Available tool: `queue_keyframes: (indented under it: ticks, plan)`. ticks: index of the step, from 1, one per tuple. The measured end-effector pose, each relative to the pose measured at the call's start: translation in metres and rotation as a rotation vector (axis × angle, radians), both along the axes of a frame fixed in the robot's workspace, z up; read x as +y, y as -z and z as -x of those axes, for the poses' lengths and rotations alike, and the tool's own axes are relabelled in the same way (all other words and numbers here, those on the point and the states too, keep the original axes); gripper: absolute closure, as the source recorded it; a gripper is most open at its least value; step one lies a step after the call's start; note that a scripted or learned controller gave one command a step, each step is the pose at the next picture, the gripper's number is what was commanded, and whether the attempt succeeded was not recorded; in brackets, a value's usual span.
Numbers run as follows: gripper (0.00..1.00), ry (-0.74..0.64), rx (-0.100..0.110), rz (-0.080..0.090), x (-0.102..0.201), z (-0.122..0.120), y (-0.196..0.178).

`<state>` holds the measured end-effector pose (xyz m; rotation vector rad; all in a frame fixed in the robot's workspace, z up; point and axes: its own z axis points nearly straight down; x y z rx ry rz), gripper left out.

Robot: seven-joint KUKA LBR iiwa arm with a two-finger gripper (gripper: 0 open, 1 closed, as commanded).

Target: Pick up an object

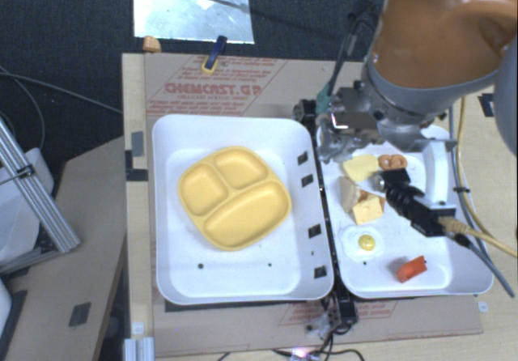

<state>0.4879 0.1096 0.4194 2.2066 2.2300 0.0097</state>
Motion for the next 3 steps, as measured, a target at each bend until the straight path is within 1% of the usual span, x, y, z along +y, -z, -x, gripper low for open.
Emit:
queue_keyframes:
  ticks: [2,3]
  plan:
    - [1.0,-0.013,-0.004,0.0,0.0,-0.001,-0.021]
    - [1.0,0.003,0.014,0.002,0.048,-0.002,0.075]
